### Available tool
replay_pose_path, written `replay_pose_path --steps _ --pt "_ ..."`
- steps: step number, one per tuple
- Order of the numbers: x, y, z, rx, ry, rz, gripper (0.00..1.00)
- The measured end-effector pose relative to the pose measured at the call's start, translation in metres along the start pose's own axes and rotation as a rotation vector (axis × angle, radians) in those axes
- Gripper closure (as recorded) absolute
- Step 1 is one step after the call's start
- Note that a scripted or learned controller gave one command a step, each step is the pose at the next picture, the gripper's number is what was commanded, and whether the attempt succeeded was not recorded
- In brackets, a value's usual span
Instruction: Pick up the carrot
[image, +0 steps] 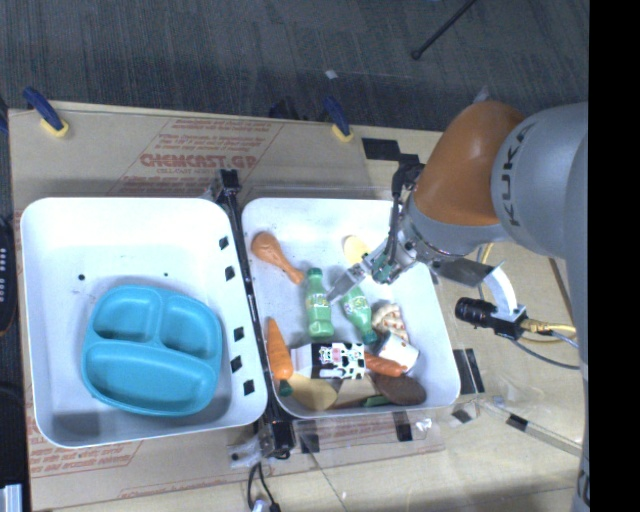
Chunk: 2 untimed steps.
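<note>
A: Claw?
B: Gripper (368, 268) over the right bin (430, 300); spread indeterminable.
A: Stock?
B: One carrot (277, 348) along that bin's left wall; two green bottles (318, 303); one blue tray (152, 348).

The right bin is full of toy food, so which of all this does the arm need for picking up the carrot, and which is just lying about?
For the job:
carrot, by the right bin's left wall
gripper

Lying about:
two green bottles
drumstick
cow-patterned carton
blue tray in the left bin
</note>
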<state>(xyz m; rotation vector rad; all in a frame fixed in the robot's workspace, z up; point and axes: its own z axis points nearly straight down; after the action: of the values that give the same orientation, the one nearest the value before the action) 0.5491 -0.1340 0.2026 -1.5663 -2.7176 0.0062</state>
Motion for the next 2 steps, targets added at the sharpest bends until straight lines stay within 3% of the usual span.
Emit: replay_pose_path --steps 1,2 --pt "0.024 0.035 0.073 0.002 0.004 0.249 0.00" --pt "-0.021 0.077 0.111 0.000 0.000 0.411 0.00"
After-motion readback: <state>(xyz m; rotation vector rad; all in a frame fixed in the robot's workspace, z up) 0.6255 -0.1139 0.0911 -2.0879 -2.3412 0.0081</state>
